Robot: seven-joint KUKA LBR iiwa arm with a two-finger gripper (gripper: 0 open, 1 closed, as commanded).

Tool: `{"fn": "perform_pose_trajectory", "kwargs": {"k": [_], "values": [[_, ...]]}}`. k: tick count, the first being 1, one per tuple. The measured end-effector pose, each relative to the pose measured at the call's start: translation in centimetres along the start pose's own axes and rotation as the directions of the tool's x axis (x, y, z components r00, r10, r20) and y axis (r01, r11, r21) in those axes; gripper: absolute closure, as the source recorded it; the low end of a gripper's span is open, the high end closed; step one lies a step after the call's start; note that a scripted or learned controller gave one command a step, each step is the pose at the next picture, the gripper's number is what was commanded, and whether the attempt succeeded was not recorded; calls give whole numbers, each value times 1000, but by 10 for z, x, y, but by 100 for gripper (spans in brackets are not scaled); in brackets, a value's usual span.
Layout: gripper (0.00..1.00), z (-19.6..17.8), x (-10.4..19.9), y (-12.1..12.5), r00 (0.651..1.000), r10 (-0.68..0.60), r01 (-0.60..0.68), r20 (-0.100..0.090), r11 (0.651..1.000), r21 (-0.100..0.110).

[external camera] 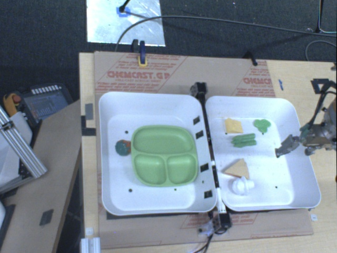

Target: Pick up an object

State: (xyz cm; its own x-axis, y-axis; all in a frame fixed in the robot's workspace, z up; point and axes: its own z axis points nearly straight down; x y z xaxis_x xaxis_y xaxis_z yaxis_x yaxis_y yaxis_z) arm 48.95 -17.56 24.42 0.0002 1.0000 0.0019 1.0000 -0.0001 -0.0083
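The right bin [300, 194] holds a yellow square block [234, 125], a small green leafy piece [261, 124], a green ridged piece [244, 139], a tan wedge [237, 168] and a small white object [242, 185]. My gripper [297, 148] hangs over the right side of this bin, to the right of the green ridged piece and apart from it. It is open, with nothing between its fingers. One grey finger [285, 146] points down and to the left.
The left bin [110, 115] carries a green divided plate [163, 155] and a small teal and brown ball [122, 147] beside it. A black divider [205, 141] runs between the bins. Cables [321, 115] hang at the right edge.
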Motion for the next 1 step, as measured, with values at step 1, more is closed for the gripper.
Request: {"fn": "perform_pose_trajectory", "kwargs": {"k": [1], "values": [[0, -5, 0, 2, 1000, -3, 3, 2, 1000, -10]]}}
